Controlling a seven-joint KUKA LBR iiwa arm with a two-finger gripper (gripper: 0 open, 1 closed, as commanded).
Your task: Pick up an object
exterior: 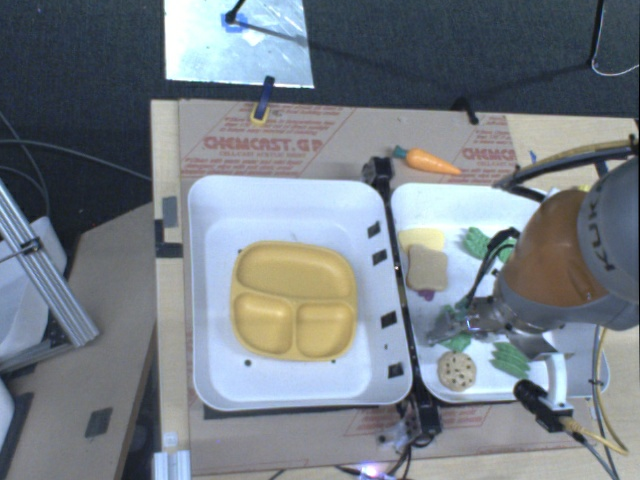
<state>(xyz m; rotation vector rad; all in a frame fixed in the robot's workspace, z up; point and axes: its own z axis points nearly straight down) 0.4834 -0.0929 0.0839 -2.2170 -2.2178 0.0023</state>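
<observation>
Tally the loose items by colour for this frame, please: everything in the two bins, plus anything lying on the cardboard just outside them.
Yellow: 2, the divided tray and the cheese slice
Tan or brown: 2, the bread slice and the cookie
Green: 3, the leafy pieces
Orange: 1, the carrot on the cardboard
Total: 8

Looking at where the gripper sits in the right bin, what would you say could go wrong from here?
The gripper sits low among crowded items: the cookie just below it, a green piece beside it, the bread slice above. It may nudge one or close on two together. The arm covers much of the right bin, so a miss would be hard to spot.
</observation>
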